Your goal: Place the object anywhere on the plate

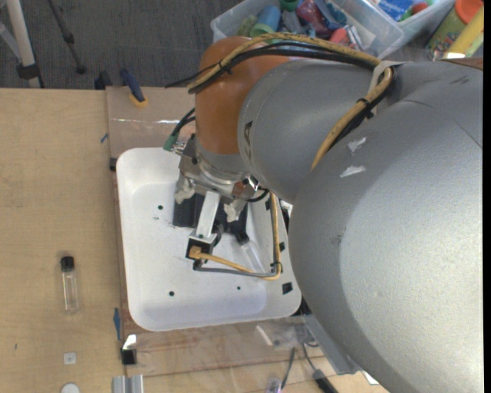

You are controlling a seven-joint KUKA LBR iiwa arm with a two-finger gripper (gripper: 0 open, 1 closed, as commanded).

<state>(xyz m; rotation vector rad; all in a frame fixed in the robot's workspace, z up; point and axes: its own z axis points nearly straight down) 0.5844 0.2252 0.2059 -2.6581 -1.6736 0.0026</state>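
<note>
My gripper (211, 219) hangs low over the middle of a shallow white bin (149, 230), pointing down at its floor. The big grey arm with its orange band (222, 92) reaches in from the right and hides the bin's right side and everything beyond it. The bare part of the bin floor to the left of and below the gripper has only a few small dark specks on it. I can make out nothing held at the gripper.
On the wooden bench to the left of the bin lies a small clear vial with a black cap (69, 282). A blue clip (136, 94) sits at the bench's far edge. A clear box of coloured items (330, 19) stands behind.
</note>
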